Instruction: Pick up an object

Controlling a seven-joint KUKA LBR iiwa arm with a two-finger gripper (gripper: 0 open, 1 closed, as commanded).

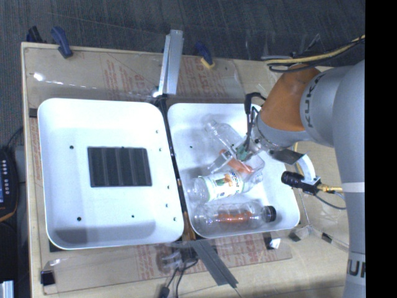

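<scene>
From where I stand, the right bin point(186, 141) on the desk point(124, 73) holds a tangle of clear plastic bottles, and they look light, thin-walled and slick, likely to dent or skid, so mid-body across the narrow width seems the safest hold. The labelled bottle point(223, 185) lies on its side, long axis roughly left-right and tipped slightly up to the right; the black-capped bottle point(234, 215) lies along the near wall, cap pointing right. The claw point(244, 149) sits low over the pile's upper right, and I cannot tell its state.
</scene>
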